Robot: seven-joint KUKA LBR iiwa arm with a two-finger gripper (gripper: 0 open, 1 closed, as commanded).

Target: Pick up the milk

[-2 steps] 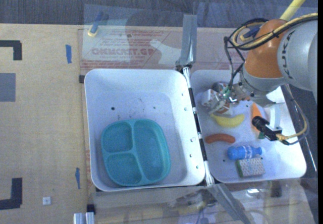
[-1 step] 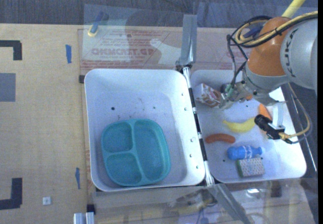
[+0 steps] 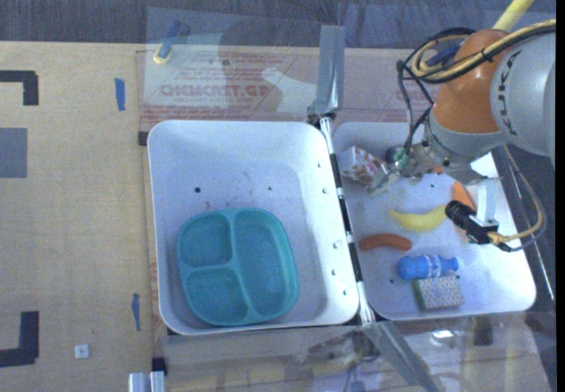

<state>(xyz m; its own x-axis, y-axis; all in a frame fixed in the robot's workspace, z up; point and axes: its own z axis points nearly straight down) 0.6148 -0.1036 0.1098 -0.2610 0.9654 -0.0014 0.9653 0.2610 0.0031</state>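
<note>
The milk (image 3: 359,164) is a small white carton with red-brown print, lying on its side at the far left of the right bin (image 3: 521,289), close to the divider. My gripper (image 3: 395,169) hangs low just to the carton's right, under the orange-banded wrist (image 3: 463,103). It looks to be touching or almost touching the carton's right end. The contact point is too small and cluttered to read.
The right bin also holds a banana (image 3: 419,219), a red sausage (image 3: 386,242), a blue bottle (image 3: 426,267), a scrub sponge (image 3: 439,293) and an orange carrot (image 3: 462,196). A black cable connector (image 3: 472,224) hangs over that bin. A teal divided plate (image 3: 237,267) lies in the left bin (image 3: 168,152).
</note>
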